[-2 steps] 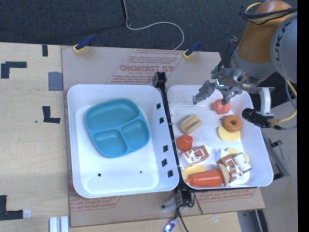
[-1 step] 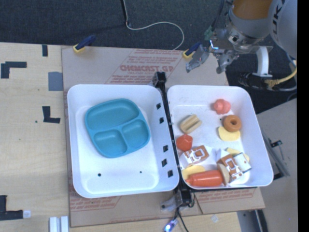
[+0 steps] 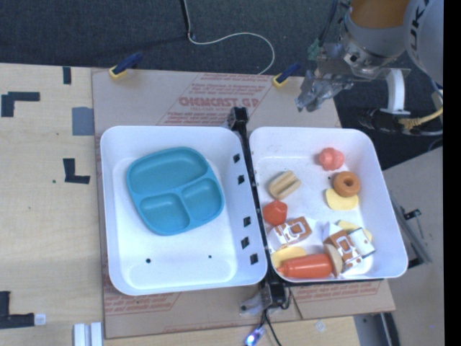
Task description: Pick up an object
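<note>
Camera view: gripper [image 3: 311, 99] hangs above the bench past the far edge of the right bin [image 3: 385, 193], off its top-left corner, over the cardboard. Whether it is apart or together, cannot tell; nothing visible in it. Arm [image 3: 382, 13] enters from upper right, orange band at the top edge.

Right bin holds all the candidates: pink piece [image 3: 330, 158] near the far wall, brown donut [image 3: 347, 184] just beside it with a yellow piece [image 3: 341, 200] touching underneath, hot-dog bun [image 3: 284, 184] toward the divider, small red piece [image 3: 274, 212] below it. Near wall is a tight cluster: two orange-and-white printed pieces [image 3: 294, 231], a red sausage [image 3: 310, 266], more yellow bits, all touching or overlapping.

Left bin [image 3: 115, 215] has a blue divided tray [image 3: 174, 189], well apart from the gripper.

Risks, my read: no target picked yet, gripper is outside the bin, so a straight descent lands on cardboard. In the near cluster, a grab likely pinches two items or pushes them into the wall. Donut lying flat on the yellow piece could slip. Pink piece and bun look the most isolated.
</note>
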